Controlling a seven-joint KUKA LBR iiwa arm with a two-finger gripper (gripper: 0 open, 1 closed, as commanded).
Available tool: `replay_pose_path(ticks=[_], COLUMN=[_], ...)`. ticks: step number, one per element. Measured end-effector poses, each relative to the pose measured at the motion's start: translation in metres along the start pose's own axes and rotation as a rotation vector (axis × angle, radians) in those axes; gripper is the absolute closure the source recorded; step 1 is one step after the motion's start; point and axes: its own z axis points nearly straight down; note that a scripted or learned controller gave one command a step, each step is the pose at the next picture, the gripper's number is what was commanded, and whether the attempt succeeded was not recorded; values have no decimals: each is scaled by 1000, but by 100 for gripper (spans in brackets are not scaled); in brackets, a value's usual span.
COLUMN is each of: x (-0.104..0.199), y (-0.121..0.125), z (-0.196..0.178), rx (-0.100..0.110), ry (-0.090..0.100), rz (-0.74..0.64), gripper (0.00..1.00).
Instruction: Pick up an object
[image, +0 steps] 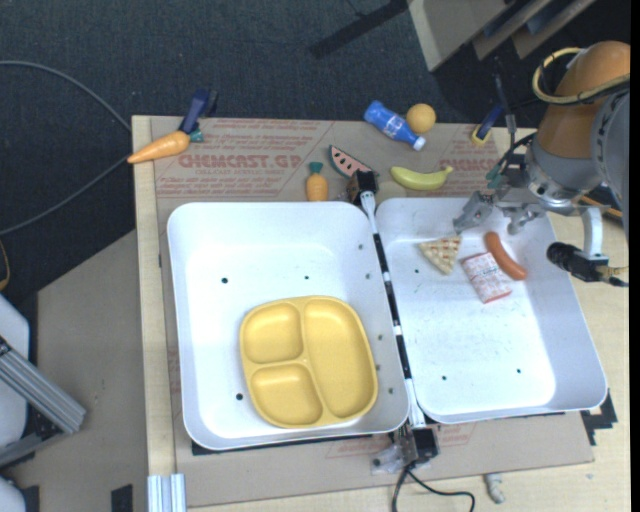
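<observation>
Hovering over the right bin (560, 330), top edge, our gripper (497, 208) has its fingers spread apart w/ nothing between them. Pizza slice (440, 253), sausage (505, 256) and packet (486, 277) lie just below it; yellow tray (305, 360) in left bin (200, 300).

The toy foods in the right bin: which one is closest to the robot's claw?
The sausage, reddish and long, lies closest under the gripper. The pizza slice and the packet lie farther off.

A yellow divided plate (307, 360) lay in the left bin (200, 260). Behind the bins, on the bench board (250, 150), were a carrot (158, 148), a watermelon slice (343, 160), a banana (420, 178), a blue bottle (392, 124) and an orange ball (421, 117).
</observation>
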Motion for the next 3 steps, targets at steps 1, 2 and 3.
replay_pose_path(ticks=[1,2,3], x=[-30,-28,43], y=[-1,0,-3], z=[44,35,45], rx=[4,0,5], ry=[-2,-2,3], rz=[1,0,-1], gripper=[0,100,100])
